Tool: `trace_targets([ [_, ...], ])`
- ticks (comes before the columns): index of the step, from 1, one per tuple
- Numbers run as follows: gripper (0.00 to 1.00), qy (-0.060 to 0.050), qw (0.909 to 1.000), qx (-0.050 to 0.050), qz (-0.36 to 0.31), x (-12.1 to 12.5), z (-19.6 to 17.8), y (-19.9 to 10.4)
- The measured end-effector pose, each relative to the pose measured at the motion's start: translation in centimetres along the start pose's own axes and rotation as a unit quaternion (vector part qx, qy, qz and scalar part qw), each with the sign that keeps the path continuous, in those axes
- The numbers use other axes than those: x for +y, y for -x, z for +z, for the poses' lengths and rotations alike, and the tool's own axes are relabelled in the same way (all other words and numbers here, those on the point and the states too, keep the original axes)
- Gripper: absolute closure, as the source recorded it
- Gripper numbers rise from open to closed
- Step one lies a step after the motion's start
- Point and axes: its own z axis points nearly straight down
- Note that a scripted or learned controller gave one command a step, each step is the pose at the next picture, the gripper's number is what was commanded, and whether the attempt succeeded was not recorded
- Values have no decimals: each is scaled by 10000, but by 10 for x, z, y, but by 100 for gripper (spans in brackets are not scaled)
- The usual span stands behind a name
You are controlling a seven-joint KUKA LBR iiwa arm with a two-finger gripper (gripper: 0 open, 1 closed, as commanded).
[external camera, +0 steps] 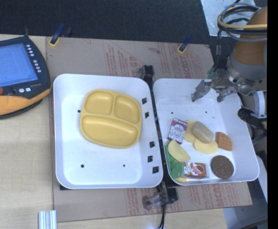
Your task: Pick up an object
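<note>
My gripper (209, 96) hangs over the far part of the right bin (177, 92), its two fingers spread open with nothing between them. Nearer the front of that bin lies a cluster of toy food: a dark red packet (177, 130), a beige bun-like piece (202, 132), yellow slices (178, 151), an orange waffle square (223, 141), a round brown cookie (222, 166), a green item (174, 167) and a small printed packet (196, 170). The gripper stands above and behind this pile, apart from it.
The left bin (67, 128) holds a yellow divided plate (111, 118). A teach pendant with a blue screen (12, 75) lies at the far left on the bench. Black clips (151, 128) line the seam between the bins.
</note>
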Motion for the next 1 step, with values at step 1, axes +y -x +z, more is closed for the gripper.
trace_targets([
  [1, 0, -55, 10000, 17, 6, -69, 45, -38],
])
